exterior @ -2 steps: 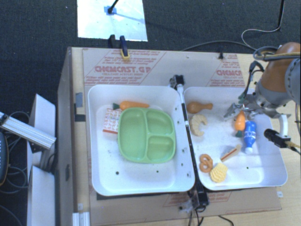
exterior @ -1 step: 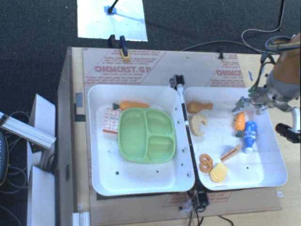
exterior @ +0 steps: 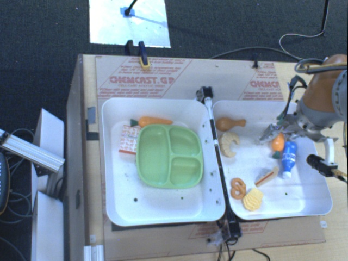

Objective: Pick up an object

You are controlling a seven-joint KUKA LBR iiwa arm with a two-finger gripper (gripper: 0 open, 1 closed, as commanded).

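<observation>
Right bin (exterior: 304, 203), smooth white plastic: tool (exterior: 273, 135) at an orange ball (exterior: 278, 143), grip cannot be told; blue-white bottle (exterior: 289, 157) beside; twisted pretzel (exterior: 237, 187), ridged yellow chip (exterior: 252, 199). Left bin (exterior: 122, 200): glossy green tray (exterior: 169, 156). Surface (exterior: 179, 78) board printed "CHEMCAST".

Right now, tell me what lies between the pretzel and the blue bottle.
In the camera view, a small tan stick lies between the pretzel and the blue bottle.

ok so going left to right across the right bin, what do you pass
brown toy drumstick → pale croissant → brown pretzel → yellow ridged chip → tan stick → blue-and-white tube
</observation>
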